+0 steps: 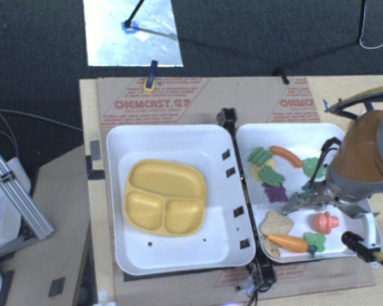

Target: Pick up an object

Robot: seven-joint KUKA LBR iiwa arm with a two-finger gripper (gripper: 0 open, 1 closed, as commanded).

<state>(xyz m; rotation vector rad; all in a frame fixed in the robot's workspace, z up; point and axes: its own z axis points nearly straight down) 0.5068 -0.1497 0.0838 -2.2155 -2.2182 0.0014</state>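
The right bin [293, 134] holds several toy foods: a green pickle-like piece [260, 156], an orange sausage [286, 156], a yellow and green corn piece [269, 174], purple grapes [275, 191], a green leafy piece [312, 167], a slice of bread [276, 225], a carrot [290, 242] and a pink piece [324, 222]. My gripper [294, 204] reaches in from the right, low over the bin's middle, just right of the grapes and above the bread. I see nothing between its fingers.
The left bin [171, 140] holds a yellow divided tray [165, 196]. A black hinge bar [239, 178] runs between the bins. The arm's orange band [370, 149] and wrist cover the right bin's right side. Cardboard lies under both bins.
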